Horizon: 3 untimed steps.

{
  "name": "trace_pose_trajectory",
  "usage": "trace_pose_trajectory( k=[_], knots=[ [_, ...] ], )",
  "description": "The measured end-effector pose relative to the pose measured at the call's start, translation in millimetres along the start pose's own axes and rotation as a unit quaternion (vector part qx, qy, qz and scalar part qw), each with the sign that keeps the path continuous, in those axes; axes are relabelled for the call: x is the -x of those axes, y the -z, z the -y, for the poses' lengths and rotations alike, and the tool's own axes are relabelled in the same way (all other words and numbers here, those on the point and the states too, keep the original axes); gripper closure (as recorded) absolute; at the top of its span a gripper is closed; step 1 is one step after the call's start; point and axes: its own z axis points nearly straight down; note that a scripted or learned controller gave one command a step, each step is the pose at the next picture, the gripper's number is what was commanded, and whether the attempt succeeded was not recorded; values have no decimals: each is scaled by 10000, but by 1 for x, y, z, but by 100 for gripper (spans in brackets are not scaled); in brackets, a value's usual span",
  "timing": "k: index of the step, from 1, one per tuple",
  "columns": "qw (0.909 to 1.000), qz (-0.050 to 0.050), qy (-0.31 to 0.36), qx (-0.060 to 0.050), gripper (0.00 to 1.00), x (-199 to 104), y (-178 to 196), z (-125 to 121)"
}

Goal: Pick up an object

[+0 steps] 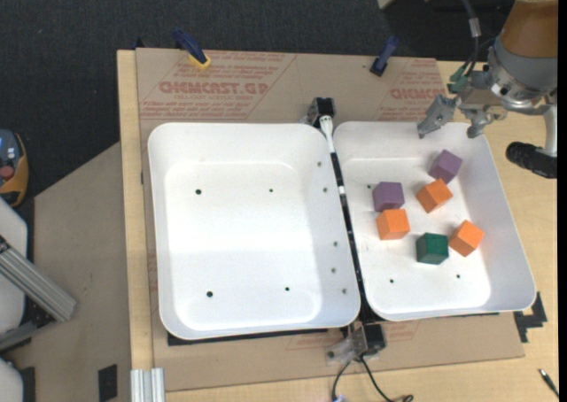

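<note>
Hovering over the right white plastic bin's (505, 214) far edge, the two-finger gripper (453, 123) was spread w/ nothing between fingers. Nearest target, a small purple block (446, 164), lay just nearward of it, w/ other blocks beyond.

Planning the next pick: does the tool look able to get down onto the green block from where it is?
Probably yes. The tool hangs open above the right bin's far edge, and nothing lies over the green block. An orange block sits close beside it, which could crowd one finger.
</note>
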Motion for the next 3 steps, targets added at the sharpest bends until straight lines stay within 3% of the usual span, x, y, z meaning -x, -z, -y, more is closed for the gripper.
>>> trace_pose_trajectory(
  k=[1,2,3],
  knots=[
    [10000,11,6,36,0,42,-120,-13],
    [10000,-73,8,-27,0,59,-133,-16],
    [10000,-71,19,-31,0,59,-134,-16]
  ],
)
